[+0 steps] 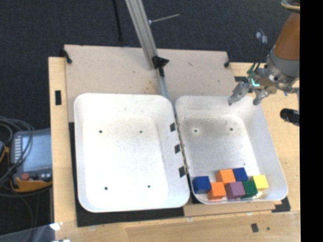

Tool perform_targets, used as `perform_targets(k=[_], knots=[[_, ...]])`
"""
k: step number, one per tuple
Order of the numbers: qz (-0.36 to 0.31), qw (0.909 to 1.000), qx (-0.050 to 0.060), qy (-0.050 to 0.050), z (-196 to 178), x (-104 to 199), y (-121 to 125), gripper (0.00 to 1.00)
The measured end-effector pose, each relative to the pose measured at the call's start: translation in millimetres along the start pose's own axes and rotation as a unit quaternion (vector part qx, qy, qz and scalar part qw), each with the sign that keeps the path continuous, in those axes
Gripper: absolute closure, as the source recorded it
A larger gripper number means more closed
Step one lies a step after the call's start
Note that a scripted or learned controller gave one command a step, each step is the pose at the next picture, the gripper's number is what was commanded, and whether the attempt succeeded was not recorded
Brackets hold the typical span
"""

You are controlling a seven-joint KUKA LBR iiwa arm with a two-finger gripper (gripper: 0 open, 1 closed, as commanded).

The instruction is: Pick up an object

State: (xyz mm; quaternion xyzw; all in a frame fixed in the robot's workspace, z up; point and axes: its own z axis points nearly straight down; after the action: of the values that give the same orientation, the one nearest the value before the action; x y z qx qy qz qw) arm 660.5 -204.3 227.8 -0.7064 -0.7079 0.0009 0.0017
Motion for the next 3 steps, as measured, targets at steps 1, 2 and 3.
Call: perform_targets(k=[1, 2, 3], knots=[[-0.001, 1.0, -0.002, -0.002, -3.3, -1.3, 0.6, 0.0], [0.001, 1.0, 0.0, -0.002, 57.7, -5.7, -5.1, 0.0], [0.001, 1.0, -0.001, -0.002, 98.8, -6.2, -4.6, 0.0]])
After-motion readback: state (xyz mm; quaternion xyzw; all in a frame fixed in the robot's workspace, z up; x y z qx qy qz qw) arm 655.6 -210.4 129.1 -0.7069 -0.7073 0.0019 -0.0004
